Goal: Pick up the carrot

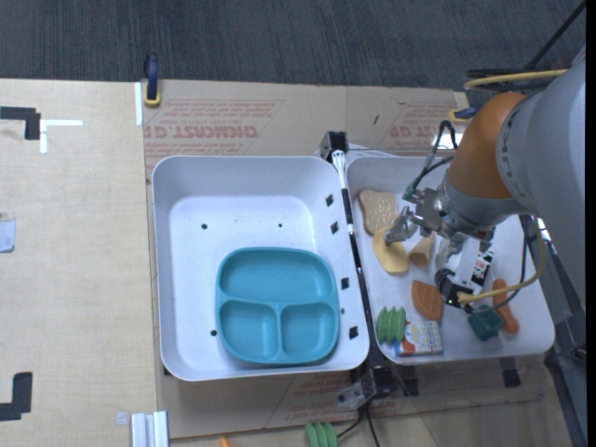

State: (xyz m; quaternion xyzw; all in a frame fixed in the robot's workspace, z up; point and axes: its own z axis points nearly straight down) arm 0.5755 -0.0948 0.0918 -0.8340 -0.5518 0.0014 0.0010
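Note:
The carrot (506, 318) is a small orange piece with a dark green top (484, 325). It lies near the front right corner of the right bin (531, 343). My gripper (430, 252) hangs low over the middle of that bin, above a pale yellow piece (392, 255) and a tan piece (421, 250). It is left of and slightly behind the carrot, and apart from it. Nothing can be seen held in it. The arm's orange band (484, 147) sits above the wrist.
The right bin also holds a bread slice (376, 209), an orange-brown wedge (426, 299), green pea pods (391, 324) and a small printed box (421, 340). A teal divided plate (277, 304) lies in the left bin (186, 203). Cables trail beside the wrist.

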